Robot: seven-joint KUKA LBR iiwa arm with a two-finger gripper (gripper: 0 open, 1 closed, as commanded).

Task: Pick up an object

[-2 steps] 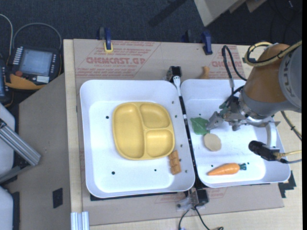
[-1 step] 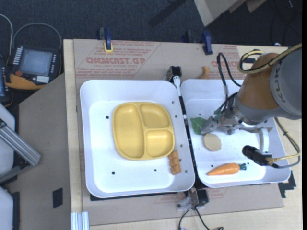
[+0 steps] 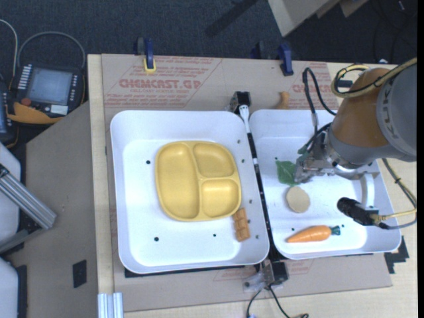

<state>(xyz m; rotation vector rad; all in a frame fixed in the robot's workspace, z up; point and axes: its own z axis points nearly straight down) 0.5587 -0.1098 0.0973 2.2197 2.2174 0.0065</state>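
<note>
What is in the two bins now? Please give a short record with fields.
left bin: yellow plate with three compartments; small brown piece at its lower right corner
right bin: green leaf, pale round piece, carrot
gripper: in the right bin, beside the green leaf, above the pale round piece

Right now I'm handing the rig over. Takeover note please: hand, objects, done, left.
Hand: down in the right bin, at the green piece; no grasp can be confirmed.
Right bin: green piece, beige round piece and carrot, all lying on the floor.
Left bin: yellow divided plate, with a small brown piece by its near right corner.
Done: nothing visibly lifted.
Left: grasp one object and raise it.
</note>
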